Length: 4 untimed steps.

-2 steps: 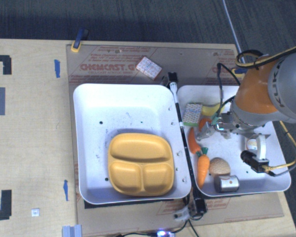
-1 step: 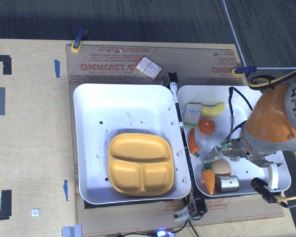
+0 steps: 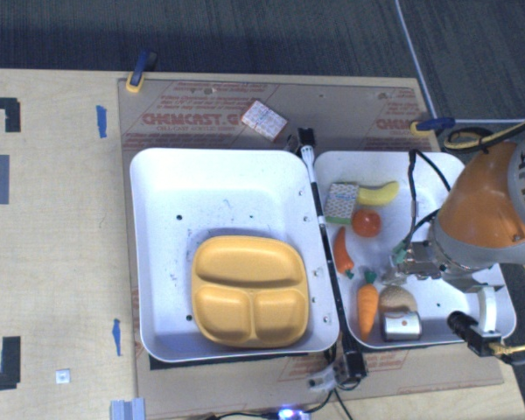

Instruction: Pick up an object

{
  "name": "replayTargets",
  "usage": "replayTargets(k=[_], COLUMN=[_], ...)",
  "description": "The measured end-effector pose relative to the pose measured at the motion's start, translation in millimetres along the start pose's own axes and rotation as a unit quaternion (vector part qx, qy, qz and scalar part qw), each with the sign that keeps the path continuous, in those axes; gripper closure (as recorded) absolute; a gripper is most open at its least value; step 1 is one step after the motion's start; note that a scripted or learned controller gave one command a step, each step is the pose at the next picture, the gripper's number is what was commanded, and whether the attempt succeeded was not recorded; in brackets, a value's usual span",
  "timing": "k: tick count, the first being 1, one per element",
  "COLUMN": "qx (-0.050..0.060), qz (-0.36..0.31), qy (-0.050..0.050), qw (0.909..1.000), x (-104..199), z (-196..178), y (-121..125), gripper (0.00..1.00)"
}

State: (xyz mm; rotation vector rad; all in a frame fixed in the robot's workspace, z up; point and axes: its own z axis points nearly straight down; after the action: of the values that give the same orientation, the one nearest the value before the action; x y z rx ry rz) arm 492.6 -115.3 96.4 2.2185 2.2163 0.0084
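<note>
The right bin (image 3: 437, 169) holds several small items. At its back lie a green-and-white sponge (image 3: 340, 201), a yellow banana (image 3: 378, 193) and a red tomato (image 3: 366, 223). Along its left wall is a red chili pepper (image 3: 342, 250), and an orange carrot (image 3: 367, 309) lies at the front. Beside the carrot are a brown rounded lump (image 3: 396, 298) and a small silver piece with a red dot (image 3: 402, 325). My gripper (image 3: 404, 266) hangs over the middle of this bin, just above the brown lump, and nothing visible sits in it.
The left bin (image 3: 157, 199) carries a yellow compartment tray (image 3: 249, 289) in its front half. A small patterned card (image 3: 263, 120) lies on the cardboard behind the bins. The arm's orange band (image 3: 486, 204) covers the right bin's right side.
</note>
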Motion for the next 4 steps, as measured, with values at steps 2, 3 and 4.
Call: replayTargets(k=[2, 3, 4], qx=[0.001, 0.000, 0.000], qz=[0.000, 0.000, 0.000], qy=[-0.001, 0.000, 0.000], qw=[1.0000, 1.0000, 1.0000], x=[22.7, 23.3, 23.3], z=[10.6, 0.0, 0.0], y=[63.5, 64.5, 64.4], gripper=[0.00, 1.00, 0.00])
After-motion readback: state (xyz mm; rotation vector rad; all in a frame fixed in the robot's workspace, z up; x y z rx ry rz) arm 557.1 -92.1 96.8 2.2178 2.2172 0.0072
